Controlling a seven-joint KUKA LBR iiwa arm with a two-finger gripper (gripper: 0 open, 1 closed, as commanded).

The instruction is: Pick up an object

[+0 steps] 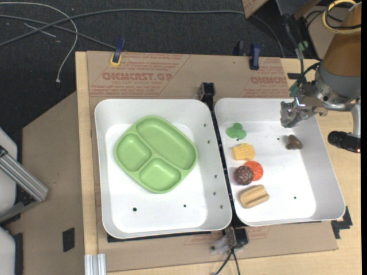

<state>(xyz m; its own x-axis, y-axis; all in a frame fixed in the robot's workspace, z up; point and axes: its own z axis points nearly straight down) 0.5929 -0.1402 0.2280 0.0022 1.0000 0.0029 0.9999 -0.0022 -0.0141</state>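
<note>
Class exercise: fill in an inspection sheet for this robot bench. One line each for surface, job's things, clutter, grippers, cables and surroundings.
Surface: bench bears a left bin and a right bin side by side.
Job's things: in the right bin, along its left side, a green piece, yellow corn, a dark round piece touching an orange-red piece, and a tan bread roll; a brown piece lies apart, further right.
Clutter: green divided plate in the left bin.
Grippers: gripper hangs above the right bin's far side, just above the brown piece; holding nothing visible.
Cables: white cable on the dark floor, far left.
Surroundings: two clamps on the bench's far edge.
</note>
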